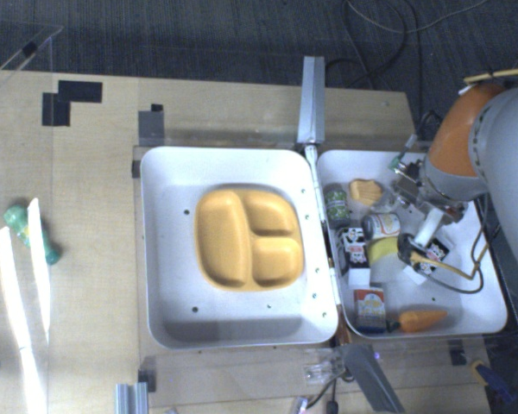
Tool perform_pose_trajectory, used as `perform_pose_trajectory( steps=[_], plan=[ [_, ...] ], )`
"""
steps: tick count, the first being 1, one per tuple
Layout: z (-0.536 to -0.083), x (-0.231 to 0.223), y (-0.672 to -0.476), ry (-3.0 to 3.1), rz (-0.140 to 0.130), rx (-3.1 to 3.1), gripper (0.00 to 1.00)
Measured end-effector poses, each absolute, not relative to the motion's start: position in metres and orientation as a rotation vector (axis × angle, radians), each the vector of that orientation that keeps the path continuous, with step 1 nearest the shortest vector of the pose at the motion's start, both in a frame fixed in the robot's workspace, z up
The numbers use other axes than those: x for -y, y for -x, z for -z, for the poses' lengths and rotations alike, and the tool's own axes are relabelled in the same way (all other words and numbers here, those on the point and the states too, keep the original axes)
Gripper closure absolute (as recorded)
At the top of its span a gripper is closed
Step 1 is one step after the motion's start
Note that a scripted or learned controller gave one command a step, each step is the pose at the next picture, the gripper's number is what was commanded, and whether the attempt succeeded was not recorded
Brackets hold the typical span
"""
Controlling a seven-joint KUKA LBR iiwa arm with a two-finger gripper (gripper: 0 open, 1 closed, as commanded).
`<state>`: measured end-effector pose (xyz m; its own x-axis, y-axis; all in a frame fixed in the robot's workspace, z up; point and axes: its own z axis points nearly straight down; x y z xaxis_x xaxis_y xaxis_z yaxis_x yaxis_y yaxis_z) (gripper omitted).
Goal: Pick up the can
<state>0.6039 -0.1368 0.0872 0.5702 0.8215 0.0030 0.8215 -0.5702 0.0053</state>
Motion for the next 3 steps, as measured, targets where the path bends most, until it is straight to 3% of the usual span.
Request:
perform_pose_trajectory(
  steps=[1,2,3],
  plan=[
    [-0.098,0.135,-0.605,-2.781,-0.013,-1.457,1.00],
    [-0.098,0.135,-0.605,-2.781,-0.013,-1.458,0.00],
    [-0.088,0.135,-0.584,-2.808,-0.013,-1.398,0.00]
  ],
)
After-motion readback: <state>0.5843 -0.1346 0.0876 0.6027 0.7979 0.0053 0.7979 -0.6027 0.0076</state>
